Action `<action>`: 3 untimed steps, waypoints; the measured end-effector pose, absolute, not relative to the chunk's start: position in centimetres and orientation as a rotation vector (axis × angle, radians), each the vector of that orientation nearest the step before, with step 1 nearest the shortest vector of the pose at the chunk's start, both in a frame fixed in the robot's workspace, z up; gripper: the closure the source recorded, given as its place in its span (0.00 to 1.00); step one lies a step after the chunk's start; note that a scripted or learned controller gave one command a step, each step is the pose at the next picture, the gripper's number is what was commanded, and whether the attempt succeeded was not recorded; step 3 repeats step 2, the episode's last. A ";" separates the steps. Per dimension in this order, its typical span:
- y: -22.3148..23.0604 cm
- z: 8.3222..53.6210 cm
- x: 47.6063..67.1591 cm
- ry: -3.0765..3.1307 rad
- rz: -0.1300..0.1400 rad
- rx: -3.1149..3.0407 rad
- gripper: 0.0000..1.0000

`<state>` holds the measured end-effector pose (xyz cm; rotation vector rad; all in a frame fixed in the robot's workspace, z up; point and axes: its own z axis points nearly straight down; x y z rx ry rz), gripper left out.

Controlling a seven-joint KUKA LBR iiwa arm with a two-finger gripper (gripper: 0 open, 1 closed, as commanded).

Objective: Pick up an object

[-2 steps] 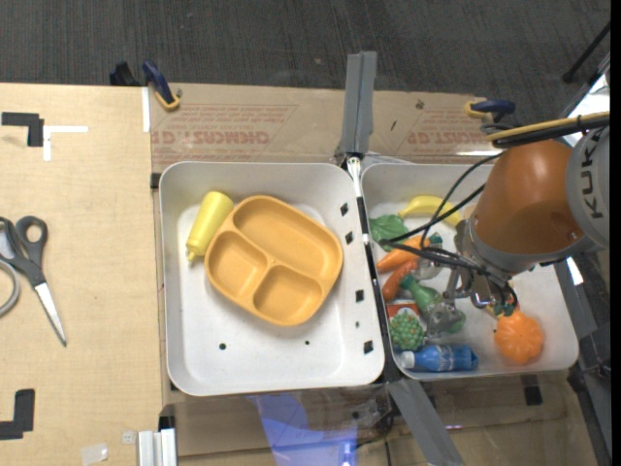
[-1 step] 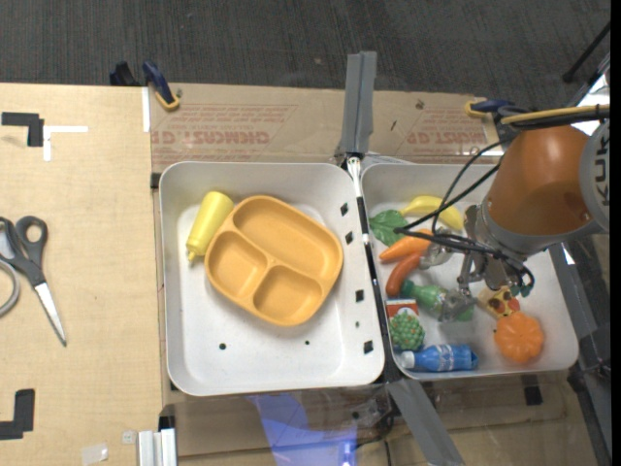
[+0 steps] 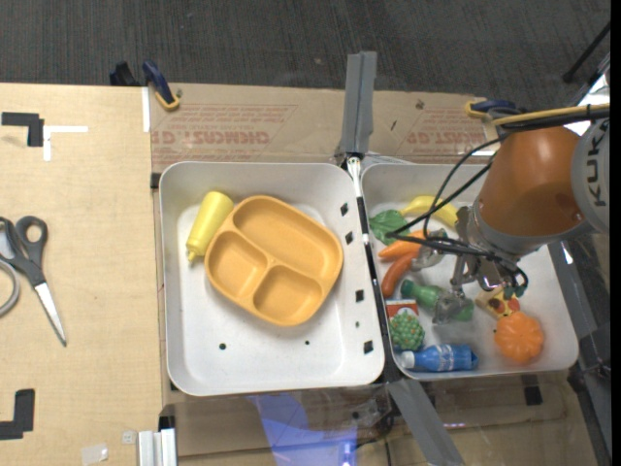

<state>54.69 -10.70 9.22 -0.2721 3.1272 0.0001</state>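
Green stubby plastic toy lying just to the left of the two-finger gripper, maybe touching it, maybe not. Long side of the toy running left to right, one end toward the gripper. Probably only a small move left and down needed to reach it. Gripper open or shut: cannot tell, too small and mixed up with black cables. Nothing clearly held. Gripper hanging low near the middle of the right shallow white bin, under the grey arm with the big orange band.

Close by in the same bin: a small yellow and red toy just to the right, a round orange toy fruit below that, a blue plastic bottle on its side near the front wall, a bumpy green toy and a red and white little box. Farther up: two orange toy carrots, a green leafy toy and a yellow toy banana.

Well apart, in the left shallow white bin: an orange plastic plate with three parts, touching a yellow squeeze bottle.
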 end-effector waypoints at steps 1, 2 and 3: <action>-13.1 9.3 57.9 3.105 -0.001 -0.438 0.00; -10.6 9.4 62.0 3.109 0.000 -0.398 0.00; -10.6 9.4 62.0 3.109 0.000 -0.398 0.00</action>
